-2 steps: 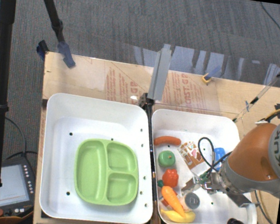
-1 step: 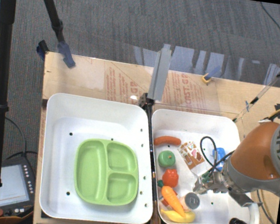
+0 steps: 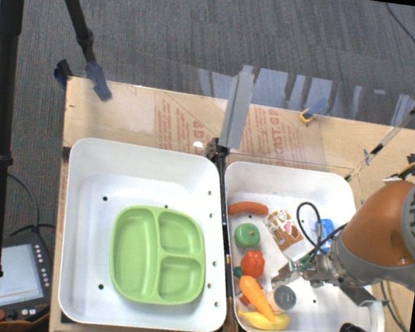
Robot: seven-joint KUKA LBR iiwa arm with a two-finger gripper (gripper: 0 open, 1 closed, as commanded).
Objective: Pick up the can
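One small can, grey round top, upright

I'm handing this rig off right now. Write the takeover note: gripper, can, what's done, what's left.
Gripper: low in the right bin, right beside the can; finger state unclear, nothing seen held.
Can: on the right bin's floor near the front, with the carrot and banana to its left.
Left bin holds the green divided plate.
Done: gripper brought down next to the can.
Left: grasp the can and lift it.
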